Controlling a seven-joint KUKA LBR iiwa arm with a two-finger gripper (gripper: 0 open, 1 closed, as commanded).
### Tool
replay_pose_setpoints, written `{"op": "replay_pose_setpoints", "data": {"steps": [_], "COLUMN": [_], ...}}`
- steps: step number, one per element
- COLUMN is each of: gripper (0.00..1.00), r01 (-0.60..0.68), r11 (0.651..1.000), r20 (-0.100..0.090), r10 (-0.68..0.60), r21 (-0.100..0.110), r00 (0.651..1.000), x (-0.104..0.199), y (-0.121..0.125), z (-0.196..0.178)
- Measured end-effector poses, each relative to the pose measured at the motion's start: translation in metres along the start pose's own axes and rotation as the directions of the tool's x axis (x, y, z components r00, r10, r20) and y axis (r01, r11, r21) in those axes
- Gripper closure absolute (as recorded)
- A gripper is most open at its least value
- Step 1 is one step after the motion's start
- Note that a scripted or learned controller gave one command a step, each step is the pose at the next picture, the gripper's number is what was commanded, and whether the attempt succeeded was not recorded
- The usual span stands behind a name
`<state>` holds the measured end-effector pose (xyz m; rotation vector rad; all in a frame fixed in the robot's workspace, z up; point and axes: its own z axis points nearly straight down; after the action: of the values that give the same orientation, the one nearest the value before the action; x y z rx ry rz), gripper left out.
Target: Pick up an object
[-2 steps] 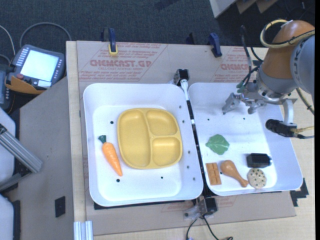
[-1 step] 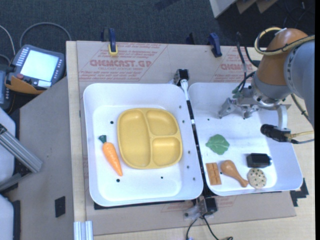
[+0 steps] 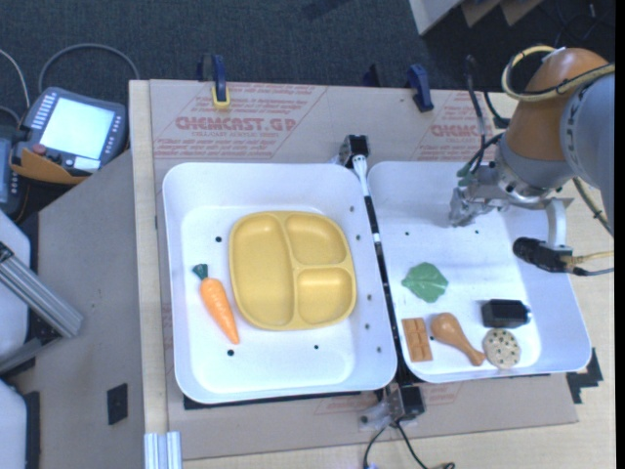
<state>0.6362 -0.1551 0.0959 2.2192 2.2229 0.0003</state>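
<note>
Approach step: two-finger gripper [image 3: 467,210], finger state indeterminate, hovers over the right white bin [image 3: 576,306]; nearest target, flat green leaf-shaped toy [image 3: 426,281], lies below; next move: descend over it

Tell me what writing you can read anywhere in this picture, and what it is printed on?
"CHEMCAST GP", in red, on the brown protective sheet under the left bin; the smaller red line beneath it is too blurred to read.
The same red print, partly cut off, on the sheet behind the right bin; only fragments show.
The handheld screen at the left glows, but its contents are too small to read.
</note>
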Motion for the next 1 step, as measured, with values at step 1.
{"op": "replay_pose_setpoints", "data": {"steps": [1], "gripper": [1.00], "r01": [0.000], "r11": [1.000], "r20": [0.003], "r10": [0.000], "r21": [-0.008], "r00": [1.000], "x": [0.0000], "y": [0.0024], "z": [-0.0649]}}
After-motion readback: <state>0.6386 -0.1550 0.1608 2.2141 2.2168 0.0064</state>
